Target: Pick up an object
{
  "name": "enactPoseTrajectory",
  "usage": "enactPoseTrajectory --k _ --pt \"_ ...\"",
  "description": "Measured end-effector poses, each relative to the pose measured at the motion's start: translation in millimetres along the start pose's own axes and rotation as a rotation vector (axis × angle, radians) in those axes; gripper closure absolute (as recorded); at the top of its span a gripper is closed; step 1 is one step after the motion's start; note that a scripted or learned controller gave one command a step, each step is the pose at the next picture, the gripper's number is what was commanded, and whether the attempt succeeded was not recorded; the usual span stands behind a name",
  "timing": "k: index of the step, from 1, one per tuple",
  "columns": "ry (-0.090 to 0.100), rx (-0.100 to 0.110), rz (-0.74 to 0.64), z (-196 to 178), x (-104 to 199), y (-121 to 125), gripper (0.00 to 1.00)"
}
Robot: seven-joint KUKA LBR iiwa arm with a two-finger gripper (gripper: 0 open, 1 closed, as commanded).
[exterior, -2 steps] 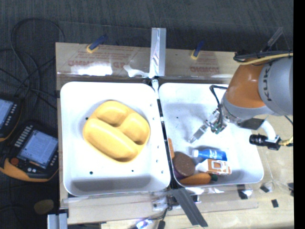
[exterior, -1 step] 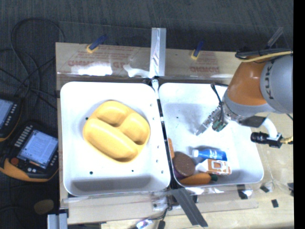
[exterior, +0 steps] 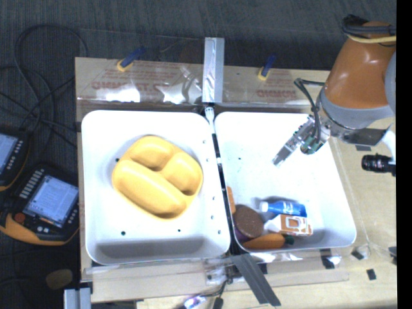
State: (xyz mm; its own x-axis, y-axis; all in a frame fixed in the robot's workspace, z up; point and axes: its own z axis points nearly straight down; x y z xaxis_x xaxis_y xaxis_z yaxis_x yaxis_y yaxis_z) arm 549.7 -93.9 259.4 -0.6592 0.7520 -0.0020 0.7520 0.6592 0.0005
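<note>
Blue bottle [exterior: 283, 207], brown disc [exterior: 248, 222] and carton [exterior: 295, 224] crowd together at the right bin's [exterior: 335, 192] six o'clock, so the gripper [exterior: 281, 157], jaws unreadable, hovering at twelve o'clock, may snag several or slip.

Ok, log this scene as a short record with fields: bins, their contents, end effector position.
left bin: large yellow rounded soft-looking object, near the middle
right bin: small items clustered at the near-left corner
cluster: brown round disc, blue-and-white bottle, orange elongated piece, small orange-and-white carton
end effector: above the right bin's bare middle, apart from the cluster
</note>
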Motion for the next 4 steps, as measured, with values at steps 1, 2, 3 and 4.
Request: enactPoseTrajectory --k 1,2,3,4 --pt "0.000 0.002 -0.015 -6 3 -85 1.00" --pt "-0.001 -0.001 -0.147 -76 -6 -18 1.00" --pt "0.002 0.000 -0.358 29 29 -44 1.00" --pt "0.000 0.002 0.065 91 -69 -72 1.00"
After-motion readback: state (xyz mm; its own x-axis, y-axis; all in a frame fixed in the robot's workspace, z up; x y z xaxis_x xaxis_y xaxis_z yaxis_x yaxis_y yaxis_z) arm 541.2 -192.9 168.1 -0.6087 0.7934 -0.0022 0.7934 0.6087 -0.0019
